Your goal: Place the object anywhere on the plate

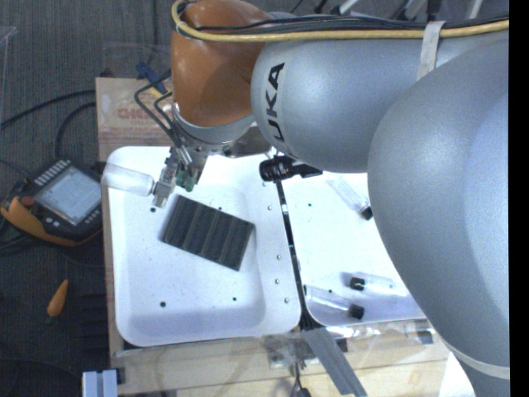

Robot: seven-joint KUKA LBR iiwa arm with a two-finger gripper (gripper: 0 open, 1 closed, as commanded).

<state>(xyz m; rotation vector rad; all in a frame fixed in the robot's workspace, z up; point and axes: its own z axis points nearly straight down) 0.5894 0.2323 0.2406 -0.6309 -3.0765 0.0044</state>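
A dark ribbed rectangular plate lies flat and slightly turned in the middle of the left bin. My gripper hangs over the bin's far left part, just above and beyond the plate's far left corner. A small dark green piece shows at the gripper's tip; whether it is held is unclear. A clear, whitish tube-like object lies at the bin's far left corner, to the left of the gripper.
The right bin holds clear tubes with black caps near its front. The big grey arm covers most of the right side. A teach pendant and an orange item lie off the bench at left.
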